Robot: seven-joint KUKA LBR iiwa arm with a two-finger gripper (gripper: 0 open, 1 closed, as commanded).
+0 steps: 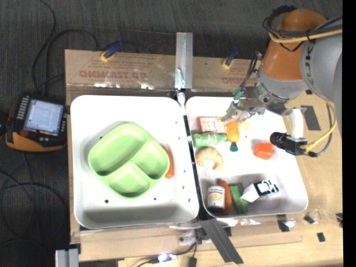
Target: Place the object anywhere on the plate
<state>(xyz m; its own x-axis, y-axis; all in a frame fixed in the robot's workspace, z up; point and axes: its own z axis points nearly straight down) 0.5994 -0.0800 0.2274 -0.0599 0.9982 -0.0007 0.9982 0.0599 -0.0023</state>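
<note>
A lime-green divided plate (129,159) lies in the left bin (83,204). In the right bin (295,196), my gripper (238,114) hangs over the upper middle. An orange toy carrot (232,132) with a green tip sits right at the gripper's lower end and meets it in the view. From this angle I cannot tell whether the carrot is gripped or just lies under the gripper.
Around the carrot lie a red box (211,124), a green item (208,139), a croissant (209,157) and an orange-red piece (264,150). A small jar (216,196), a green vegetable (239,199) and a black-and-white toy (261,189) sit at the front. An orange item (169,167) is wedged at the plate's right rim.
</note>
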